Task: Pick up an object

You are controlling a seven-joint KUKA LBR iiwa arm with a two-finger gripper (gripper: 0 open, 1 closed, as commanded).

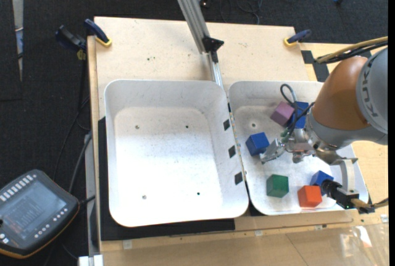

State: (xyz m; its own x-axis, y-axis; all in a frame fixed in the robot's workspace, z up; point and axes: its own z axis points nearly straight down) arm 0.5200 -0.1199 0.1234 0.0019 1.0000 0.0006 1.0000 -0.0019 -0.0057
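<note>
Several small cubes lie in the right bin (256, 89): a blue cube (257, 142) near its left wall, a purple cube (282, 113) farther back, a green cube (277, 185) at the front, and an orange-red cube (310, 195) beside another blue cube (321, 178) at the front right. My gripper (273, 151) hangs low over the bin's middle, right beside the first blue cube and touching or nearly touching its right side. Nothing is visibly held. The arm's grey and orange wrist (342, 104) covers the bin's right part.
The left bin (160, 135) adjoins the right one along a shared wall. A slanted metal pole (188, 2) crosses the bench's back. A blue piece (300, 109) and a black cable sit behind the purple cube. A teach pendant (28, 212) lies at lower left.
</note>
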